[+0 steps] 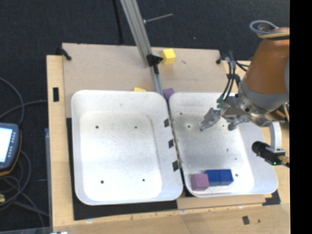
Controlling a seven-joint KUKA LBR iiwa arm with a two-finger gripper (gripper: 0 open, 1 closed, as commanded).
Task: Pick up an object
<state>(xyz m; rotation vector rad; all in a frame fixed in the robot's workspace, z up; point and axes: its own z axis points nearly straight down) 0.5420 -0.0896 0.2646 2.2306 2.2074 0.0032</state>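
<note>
I have the arm reaching in from the right, and the tool (219, 121) hangs over the far half of the right bin (243, 179). I see 2 fingers splayed apart, with bare bin floor between them, so I judge it open and carrying nothing. The candidates sit well apart from it, at the near edge of that bin: a blue block (219, 176) and, touching its left side, a purple block (199, 181). The left bin (80, 130) offers nothing to pick. A yellow block (168, 56) lies on the table (97, 62) beyond the bins. I judge this the approach step, with no grasp begun. Next I would bring the tool toward the near edge, centre it over 1 block, descend, then close.
</note>
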